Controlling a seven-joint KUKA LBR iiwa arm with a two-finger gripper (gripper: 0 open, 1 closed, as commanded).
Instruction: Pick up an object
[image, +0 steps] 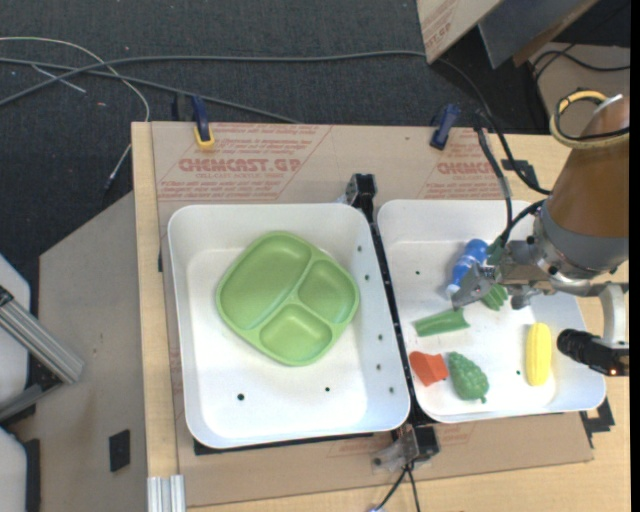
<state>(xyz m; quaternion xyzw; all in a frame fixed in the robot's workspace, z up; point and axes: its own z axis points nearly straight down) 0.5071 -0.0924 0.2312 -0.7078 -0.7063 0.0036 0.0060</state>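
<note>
Down in the right bin (440, 228), the end effector (487, 283) sits at a blue object (468, 264) and a green piece (494, 296); whether it grips either I cannot tell. Nearer lie a green strip (441, 322), a red block (429, 368), a green broccoli-like toy (467, 377), and, to the right, a yellow corn-like piece (538, 353). White floor stays bare toward the far wall. Left bin (205, 380) holds a green divided tray (288, 297) with open room around it. Across the surface (150, 330), red lettering reads "CHEMCAST GP" (238, 165).
</note>
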